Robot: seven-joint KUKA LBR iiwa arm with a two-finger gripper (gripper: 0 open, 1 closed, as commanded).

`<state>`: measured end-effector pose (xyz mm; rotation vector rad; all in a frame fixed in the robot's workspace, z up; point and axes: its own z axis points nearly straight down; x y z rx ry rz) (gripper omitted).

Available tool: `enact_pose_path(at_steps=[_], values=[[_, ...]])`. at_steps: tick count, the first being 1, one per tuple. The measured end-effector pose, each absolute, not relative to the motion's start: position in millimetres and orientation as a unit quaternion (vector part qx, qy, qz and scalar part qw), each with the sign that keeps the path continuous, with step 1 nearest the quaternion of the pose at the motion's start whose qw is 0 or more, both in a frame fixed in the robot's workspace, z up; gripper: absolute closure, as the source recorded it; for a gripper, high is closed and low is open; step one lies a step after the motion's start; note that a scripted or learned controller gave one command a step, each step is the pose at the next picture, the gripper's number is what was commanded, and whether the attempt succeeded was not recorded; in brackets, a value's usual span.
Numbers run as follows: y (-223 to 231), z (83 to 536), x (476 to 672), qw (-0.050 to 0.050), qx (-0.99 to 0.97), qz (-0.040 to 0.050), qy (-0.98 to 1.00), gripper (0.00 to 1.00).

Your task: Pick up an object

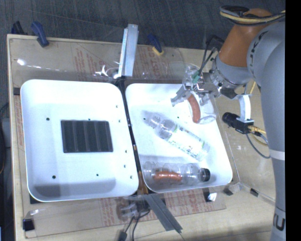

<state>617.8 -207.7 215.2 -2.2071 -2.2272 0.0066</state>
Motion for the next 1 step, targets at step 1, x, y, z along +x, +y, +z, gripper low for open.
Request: enact_pose_path(at_steps=[1], values=[[-208.8,110.9,599.3,0.001,-0.631,0.0003,-0.776,0.0]])
